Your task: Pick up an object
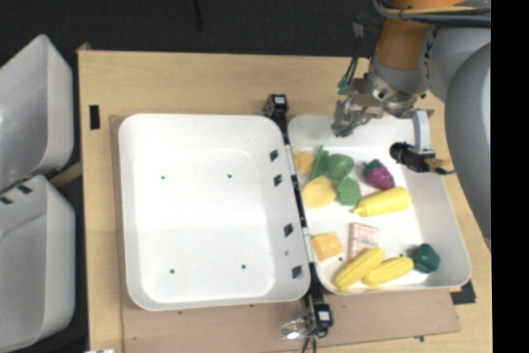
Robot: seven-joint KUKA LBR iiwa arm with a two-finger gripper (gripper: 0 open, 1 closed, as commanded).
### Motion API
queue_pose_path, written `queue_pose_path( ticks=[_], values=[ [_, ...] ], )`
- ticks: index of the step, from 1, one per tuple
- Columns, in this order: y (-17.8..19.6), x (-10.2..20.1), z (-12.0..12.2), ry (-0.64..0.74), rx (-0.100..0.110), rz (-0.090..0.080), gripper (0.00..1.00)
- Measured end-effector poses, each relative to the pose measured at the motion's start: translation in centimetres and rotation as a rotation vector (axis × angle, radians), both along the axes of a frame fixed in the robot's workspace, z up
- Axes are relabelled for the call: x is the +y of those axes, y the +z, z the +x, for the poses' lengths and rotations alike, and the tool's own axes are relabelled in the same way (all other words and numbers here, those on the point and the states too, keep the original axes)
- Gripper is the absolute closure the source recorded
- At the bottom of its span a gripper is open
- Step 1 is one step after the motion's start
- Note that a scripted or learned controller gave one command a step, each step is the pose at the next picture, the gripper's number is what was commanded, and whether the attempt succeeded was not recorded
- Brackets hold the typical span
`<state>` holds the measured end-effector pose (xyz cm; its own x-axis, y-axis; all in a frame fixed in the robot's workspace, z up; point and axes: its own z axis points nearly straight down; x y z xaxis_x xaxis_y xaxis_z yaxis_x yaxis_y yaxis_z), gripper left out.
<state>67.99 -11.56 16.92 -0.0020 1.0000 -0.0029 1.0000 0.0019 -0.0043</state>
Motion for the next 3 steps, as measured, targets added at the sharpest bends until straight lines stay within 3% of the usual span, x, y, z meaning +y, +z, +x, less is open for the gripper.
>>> queue_pose_path(
  ticks=[1, 2, 3],
  values=[
    [2.4, 0.4, 0.1, -0.001, 0.001, 0.0, 1.0],
    [15.1, 5.9, 1.2, 0.005, -0.019, 0.003, 1.0],
    [23.2, 5.3, 1.0, 0.002, -0.014, 0.001, 1.0]
  ],
)
